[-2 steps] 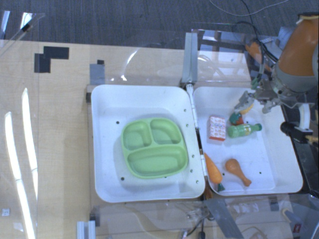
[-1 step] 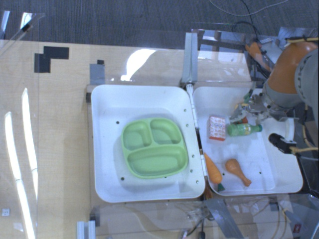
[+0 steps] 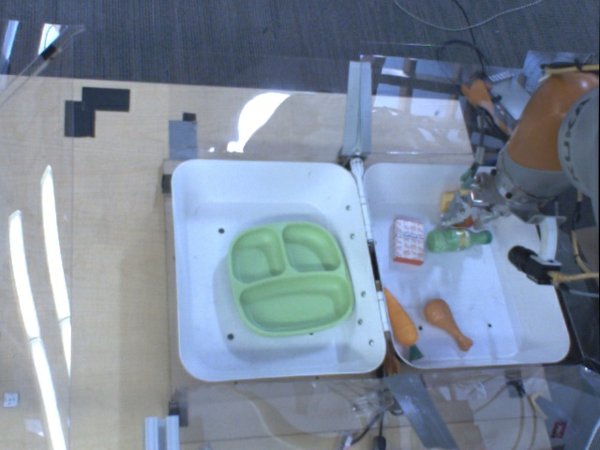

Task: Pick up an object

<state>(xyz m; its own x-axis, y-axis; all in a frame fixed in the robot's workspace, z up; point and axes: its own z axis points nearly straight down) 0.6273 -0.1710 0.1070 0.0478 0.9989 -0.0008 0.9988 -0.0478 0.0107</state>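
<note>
**Inspector A:** We start at the pincer (image 3: 466,204). It sits low in the right bin (image 3: 525,350), at that bin's upper right, just above the green bottle (image 3: 457,240). We cannot tell whether it is spread or pressed together; the metal parts blur into one another.

**Inspector B:** Agreed. The bottle lies on its side, near the pincer's tip, perhaps touching it. We see nothing clearly gripped.

**Inspector A:** Just left of the bottle lies a small red-and-white packet (image 3: 408,240). Nearer the front lie a toy drumstick (image 3: 446,322) and a carrot (image 3: 401,322) against the left wall.

**Inspector B:** The left bin (image 3: 202,251) carries a green divided plate (image 3: 292,278). Both bins rest on the surface (image 3: 94,279).

**Inspector A:** Our judgement: the bottle is the likely target. A round body lying flat can roll, so we advise closing across its width, centred on the body, well apart from the packet, then lifting straight.
</note>
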